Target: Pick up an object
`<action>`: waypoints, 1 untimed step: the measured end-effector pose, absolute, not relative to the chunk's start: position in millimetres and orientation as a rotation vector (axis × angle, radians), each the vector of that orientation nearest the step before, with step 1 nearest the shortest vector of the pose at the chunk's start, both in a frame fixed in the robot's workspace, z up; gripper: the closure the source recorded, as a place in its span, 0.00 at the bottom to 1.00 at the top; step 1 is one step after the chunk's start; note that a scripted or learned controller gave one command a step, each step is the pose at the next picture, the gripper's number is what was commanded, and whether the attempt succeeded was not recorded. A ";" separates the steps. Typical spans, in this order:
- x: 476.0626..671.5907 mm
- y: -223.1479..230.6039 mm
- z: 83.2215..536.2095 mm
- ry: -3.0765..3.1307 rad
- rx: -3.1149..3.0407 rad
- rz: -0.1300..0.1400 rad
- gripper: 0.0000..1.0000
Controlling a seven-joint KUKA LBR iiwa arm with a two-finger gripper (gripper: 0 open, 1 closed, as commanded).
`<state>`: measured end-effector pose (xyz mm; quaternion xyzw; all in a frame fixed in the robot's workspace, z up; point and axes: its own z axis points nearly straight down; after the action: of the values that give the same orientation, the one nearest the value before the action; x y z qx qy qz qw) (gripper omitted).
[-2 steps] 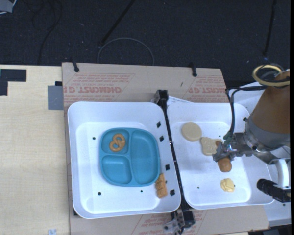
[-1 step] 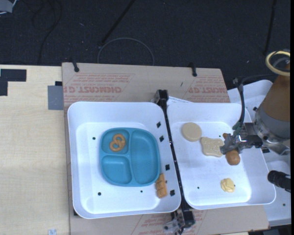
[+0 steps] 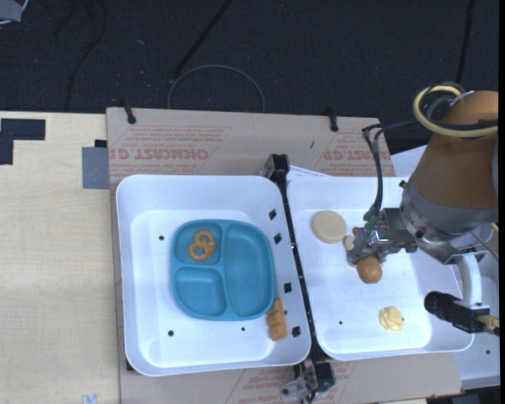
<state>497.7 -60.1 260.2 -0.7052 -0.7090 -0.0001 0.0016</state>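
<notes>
My gripper (image 3: 366, 251) hangs over the middle of the right bin (image 3: 345, 343). A small brown rounded piece (image 3: 369, 270) sits right at its tip, touching or just under it; whether it is gripped I cannot tell. A pale round disc (image 3: 328, 225) lies just left of and behind the gripper. Nearer the front of that bin lies a small yellow lump (image 3: 391, 317).
The left bin (image 3: 143, 225) holds a blue sectioned plate (image 3: 244, 272) with a pretzel (image 3: 202, 245) in its back-left section. An orange-brown chunk (image 3: 276, 319) lies beside the plate's front right corner, near the divider between the bins (image 3: 290, 251).
</notes>
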 end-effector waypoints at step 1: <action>507.6 -15.7 241.9 -2.221 -2.214 0.005 1.00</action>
<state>507.6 -15.7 241.9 -0.7060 -0.7082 0.0015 0.0030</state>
